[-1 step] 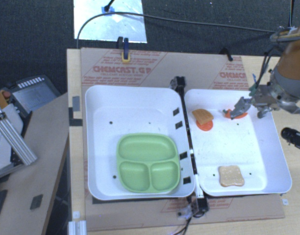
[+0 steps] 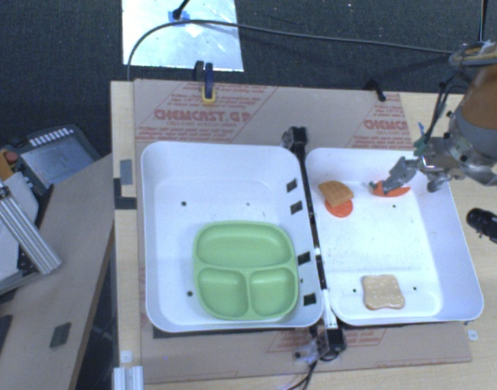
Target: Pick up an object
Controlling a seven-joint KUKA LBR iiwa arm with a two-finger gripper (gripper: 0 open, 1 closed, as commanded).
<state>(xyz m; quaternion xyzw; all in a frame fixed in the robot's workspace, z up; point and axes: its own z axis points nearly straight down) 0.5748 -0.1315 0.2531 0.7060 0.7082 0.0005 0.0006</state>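
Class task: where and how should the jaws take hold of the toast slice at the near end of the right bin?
The toast slice lies flat and alone on the right bin floor, so come straight down from above. Probably best to pinch its two opposite side edges across the narrower width, since no face is raised.

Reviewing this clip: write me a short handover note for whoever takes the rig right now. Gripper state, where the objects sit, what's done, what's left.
Gripper: low over the far part of the right bin, right at the orange-red flat piece; whether it is open or closed can't be judged, and no grasp is visible.
Right bin also holds: tan piece lying on an orange disc near the divider, and a toast slice at the near side.
Left bin: green divided plate.
Done: approach only.
Left: grasp and lift one object.
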